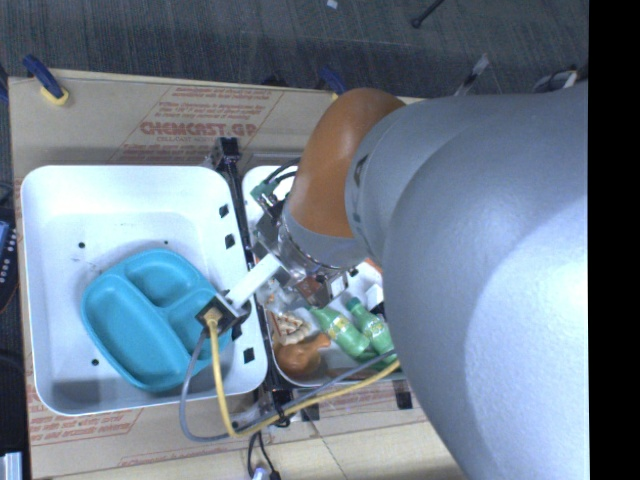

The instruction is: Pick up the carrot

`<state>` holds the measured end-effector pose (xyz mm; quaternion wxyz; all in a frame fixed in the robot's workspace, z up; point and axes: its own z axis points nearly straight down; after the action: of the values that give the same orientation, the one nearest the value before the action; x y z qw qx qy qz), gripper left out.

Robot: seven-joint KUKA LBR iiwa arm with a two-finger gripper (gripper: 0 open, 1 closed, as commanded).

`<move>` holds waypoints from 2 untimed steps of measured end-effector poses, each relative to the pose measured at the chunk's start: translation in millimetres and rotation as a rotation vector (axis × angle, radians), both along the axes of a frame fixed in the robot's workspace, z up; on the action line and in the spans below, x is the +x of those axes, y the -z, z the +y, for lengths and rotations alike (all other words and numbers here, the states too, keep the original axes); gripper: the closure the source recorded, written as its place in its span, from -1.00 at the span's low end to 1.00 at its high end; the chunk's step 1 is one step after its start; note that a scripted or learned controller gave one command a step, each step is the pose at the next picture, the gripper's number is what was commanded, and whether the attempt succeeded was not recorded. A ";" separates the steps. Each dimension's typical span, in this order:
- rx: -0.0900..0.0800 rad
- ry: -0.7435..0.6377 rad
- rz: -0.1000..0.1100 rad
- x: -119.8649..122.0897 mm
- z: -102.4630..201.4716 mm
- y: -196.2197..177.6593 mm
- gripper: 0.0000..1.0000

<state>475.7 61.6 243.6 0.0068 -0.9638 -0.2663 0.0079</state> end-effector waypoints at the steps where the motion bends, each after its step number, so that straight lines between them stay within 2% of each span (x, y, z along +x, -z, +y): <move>1: -0.002 -0.310 -0.008 -1.0 -57.9 53.4 1.00; 2: -0.007 -0.162 -0.012 0.5 -63.4 43.4 1.00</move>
<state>476.2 -1.8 200.2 0.0012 -0.9392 -0.3433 0.0036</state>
